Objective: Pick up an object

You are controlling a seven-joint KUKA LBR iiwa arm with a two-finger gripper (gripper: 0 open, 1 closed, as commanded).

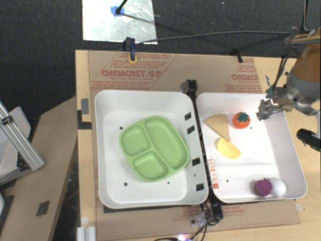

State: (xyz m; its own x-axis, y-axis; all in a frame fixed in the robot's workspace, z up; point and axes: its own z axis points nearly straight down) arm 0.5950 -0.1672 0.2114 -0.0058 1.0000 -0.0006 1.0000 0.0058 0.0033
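Nearest to the camera, in the front corner of the right bin (296, 185), a purple ball (263, 187) touches a white ball (278, 188), probably rolled there against the wall. Farther back lie a yellow piece (228, 148) and a pale wedge (219, 125), then a toy tomato (241, 120) near the far wall. The gripper (264, 109) hovers just beside the tomato, likely its target; how wide it stands I cannot tell, and nothing is visibly held. The left bin (108, 134) holds only a green divided tray (153, 148) with three bare compartments.
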